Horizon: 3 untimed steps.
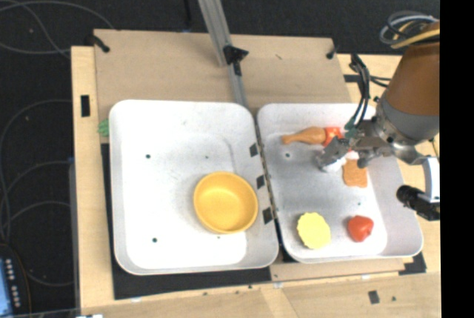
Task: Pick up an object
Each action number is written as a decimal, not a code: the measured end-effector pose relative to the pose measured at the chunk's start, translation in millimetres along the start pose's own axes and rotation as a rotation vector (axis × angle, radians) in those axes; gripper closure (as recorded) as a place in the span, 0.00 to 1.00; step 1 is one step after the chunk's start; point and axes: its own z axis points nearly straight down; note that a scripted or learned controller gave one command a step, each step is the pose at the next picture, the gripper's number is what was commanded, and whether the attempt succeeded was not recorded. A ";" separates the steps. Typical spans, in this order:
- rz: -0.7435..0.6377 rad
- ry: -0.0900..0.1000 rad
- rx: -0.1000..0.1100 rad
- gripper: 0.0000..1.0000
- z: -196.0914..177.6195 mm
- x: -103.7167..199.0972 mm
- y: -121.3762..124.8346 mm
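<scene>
1. The gripper (335, 158) hangs low over the right bin (296, 187), reaching in from the right; how wide it stands cannot be told.
2. Just beside it lie an orange carrot-shaped toy (305, 136) and an orange block (355, 175).
3. Nearer the front edge sit a yellow piece (314, 230) and a red piece (360, 227).
4. A yellow bowl (225, 202) rests in the left bin (159, 153).

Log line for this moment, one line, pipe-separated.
gripper low in right bin | by orange carrot toy | yellow bowl in left bin
</scene>
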 end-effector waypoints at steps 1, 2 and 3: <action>0.002 0.000 0.000 0.00 0.1 -0.2 0.0; 0.006 -0.003 0.005 0.00 43.4 2.1 2.5; 0.004 -0.003 0.005 0.00 85.8 1.7 2.7</action>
